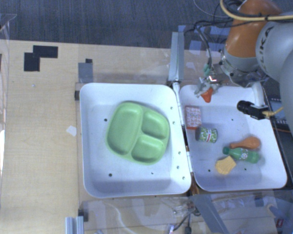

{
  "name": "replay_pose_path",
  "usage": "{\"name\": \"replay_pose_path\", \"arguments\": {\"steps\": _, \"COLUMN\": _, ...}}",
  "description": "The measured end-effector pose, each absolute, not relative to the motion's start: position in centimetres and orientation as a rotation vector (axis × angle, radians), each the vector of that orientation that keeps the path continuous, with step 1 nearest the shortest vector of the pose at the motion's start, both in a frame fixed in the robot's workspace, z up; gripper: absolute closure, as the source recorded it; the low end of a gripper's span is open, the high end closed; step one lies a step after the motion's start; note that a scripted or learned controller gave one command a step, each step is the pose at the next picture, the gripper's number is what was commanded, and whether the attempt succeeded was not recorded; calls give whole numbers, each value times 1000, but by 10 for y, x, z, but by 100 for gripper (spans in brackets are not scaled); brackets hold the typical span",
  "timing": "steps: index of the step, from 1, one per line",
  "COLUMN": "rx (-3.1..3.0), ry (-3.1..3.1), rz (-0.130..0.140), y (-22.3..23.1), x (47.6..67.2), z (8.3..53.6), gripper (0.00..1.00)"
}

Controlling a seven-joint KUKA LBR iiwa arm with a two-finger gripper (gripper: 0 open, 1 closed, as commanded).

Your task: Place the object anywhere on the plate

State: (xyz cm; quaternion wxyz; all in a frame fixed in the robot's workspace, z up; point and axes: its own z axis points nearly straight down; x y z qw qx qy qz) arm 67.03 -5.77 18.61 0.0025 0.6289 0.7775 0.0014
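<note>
Overhead, the grey KUKA arm with its orange band (251,11) comes in from the right and hangs over the far edge of the right bin. Its two-finger gripper (205,87) points down at that bin's far-left corner, and a small orange-red carrot-shaped object (207,95) sits between the fingertips, so the jaws are pinching it, lifted off or just at the bin floor; which of the two is hard to tell.

Next in size, the shallow white left bin (95,174) holds a light green plastic plate with three compartments (138,132), lying roughly in the middle and turned at a slant. The shallow white right bin (268,177) sits just beside it, the two rims touching along the middle.

Inside the right bin, a flat red-and-white packet (193,116) lies near the left wall. Just near of it rests a small green-labelled can on its side (206,134). Further right, a green plastic bottle (242,154) lies on its side, with an orange drumstick-shaped toy (246,143) touching it on the far side. A yellow wedge like a cheese piece (225,166) lies just near-left of the bottle.
</note>
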Motion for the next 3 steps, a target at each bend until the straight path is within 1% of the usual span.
{"name": "replay_pose_path", "arguments": {"steps": 1, "rx": 2084, "ry": 2348, "rz": 5, "y": -2, "x": 627, "z": 185, "gripper": 100}}
{"name": "replay_pose_path", "arguments": {"steps": 2, "rx": 1796, "ry": 2575, "rz": 3, "y": 55, "x": 594, "z": 184, "gripper": 100}}
{"name": "replay_pose_path", "arguments": {"steps": 3, "rx": 1797, "ry": 2575, "rz": 3, "y": 55, "x": 594, "z": 184, "gripper": 0}}
